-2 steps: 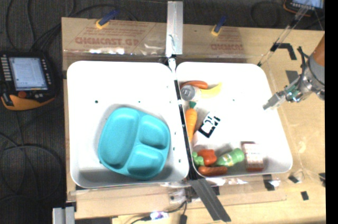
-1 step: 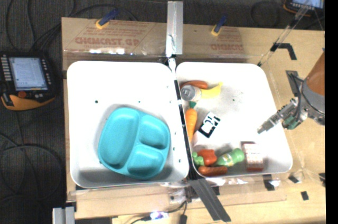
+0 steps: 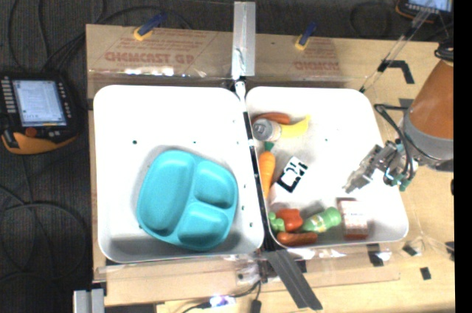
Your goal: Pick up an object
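Care was needed: the end effector hung with fingers apart, gripping nothing, above the right bin. Just beside it lay a small box; a straight descent with centred fingers seemed best.

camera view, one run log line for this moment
gripper: over right bin, holding nothing | nearest: red-white box | blue tray: left bin

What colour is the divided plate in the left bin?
Turquoise blue all over. The divided plate shows clearly in the camera view, lying in the left bin.
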You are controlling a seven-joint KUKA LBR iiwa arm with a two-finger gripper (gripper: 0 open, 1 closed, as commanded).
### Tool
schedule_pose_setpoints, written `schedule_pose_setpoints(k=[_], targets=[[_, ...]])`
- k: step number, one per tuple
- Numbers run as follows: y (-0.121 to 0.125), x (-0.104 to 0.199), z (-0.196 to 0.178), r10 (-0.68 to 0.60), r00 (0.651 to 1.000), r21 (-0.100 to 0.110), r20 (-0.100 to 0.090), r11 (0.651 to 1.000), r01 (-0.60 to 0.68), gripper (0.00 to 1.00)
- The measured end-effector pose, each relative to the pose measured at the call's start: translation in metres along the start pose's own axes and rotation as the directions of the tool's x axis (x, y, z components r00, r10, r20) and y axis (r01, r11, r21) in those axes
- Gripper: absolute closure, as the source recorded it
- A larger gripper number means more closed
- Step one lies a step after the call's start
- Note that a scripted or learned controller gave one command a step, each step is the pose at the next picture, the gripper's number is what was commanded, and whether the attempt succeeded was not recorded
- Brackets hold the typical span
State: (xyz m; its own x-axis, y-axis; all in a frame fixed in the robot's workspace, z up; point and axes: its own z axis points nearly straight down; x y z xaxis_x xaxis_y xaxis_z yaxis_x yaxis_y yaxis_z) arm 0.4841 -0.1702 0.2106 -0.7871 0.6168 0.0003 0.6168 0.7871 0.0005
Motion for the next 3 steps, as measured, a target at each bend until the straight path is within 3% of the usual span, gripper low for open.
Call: schedule_pose_setpoints(k=[1,2,3], targets=[[0.019,0.005,0.028,-0.268,0.963,0.000,-0.001,0.963,0.268,1.00],[0.065,-0.054,-0.032,0.089,0.996,-0.001,0.002,0.996,-0.089,1.00],[0.077,-0.052,-0.023,0.056,0.998,0.002,0.002,0.998,-0.056,1.00]])
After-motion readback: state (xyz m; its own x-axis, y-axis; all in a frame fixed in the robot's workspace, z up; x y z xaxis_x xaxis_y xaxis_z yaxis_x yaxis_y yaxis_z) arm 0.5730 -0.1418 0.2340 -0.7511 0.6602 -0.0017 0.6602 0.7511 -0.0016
